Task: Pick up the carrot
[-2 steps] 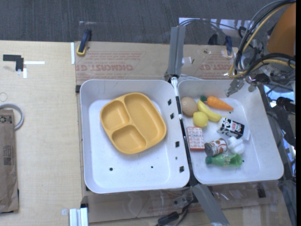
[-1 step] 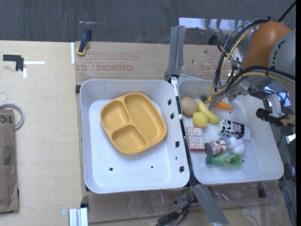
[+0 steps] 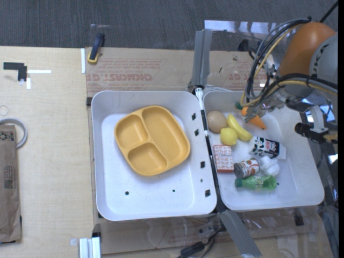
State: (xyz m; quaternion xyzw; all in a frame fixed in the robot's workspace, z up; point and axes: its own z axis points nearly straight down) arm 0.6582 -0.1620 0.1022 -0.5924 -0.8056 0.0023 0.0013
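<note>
A: Where was the carrot [image 3: 257, 122]?
B: Right bin [image 3: 301, 198], near its back edge, lying tilted. The gripper [image 3: 251, 113] sat right over its near end. Couldn't tell if the fingers were open, shut, or on it; too small and dark there.

A: What crowded it?
B: Banana [image 3: 239, 128] just beside it on the left, a lemon [image 3: 228, 137] touching the banana's lower end, and a brownish potato [image 3: 216, 121] against the bin's left wall. Below the carrot, a small black-and-white carton [image 3: 267, 146]. Further toward the front edge: a red-and-white box [image 3: 223, 158], a can [image 3: 246, 169] on its side, a white lump [image 3: 270, 168] I couldn't identify, and a green bottle [image 3: 257, 183] lying flat.

A: Left bin [image 3: 107, 198]?
B: Held a yellow divided plate [image 3: 152, 140], three sections, roughly mid-bin.

A: Surface, room?
B: Light wooden bench [image 3: 48, 144], cardboard sheet [image 3: 140, 69] behind the bins, dark carpet [image 3: 134, 9] beyond. A brown paper bag [image 3: 9, 187] at the bench's left edge, cut off by the frame. A yellow-handled tool [image 3: 97, 48] at the back edge.

A: Anything hidden?
B: The arm [image 3: 306, 42] and its cables [image 3: 263, 63] covered the right bin's back right corner. The cardboard's print was mirrored, hard to read.
</note>
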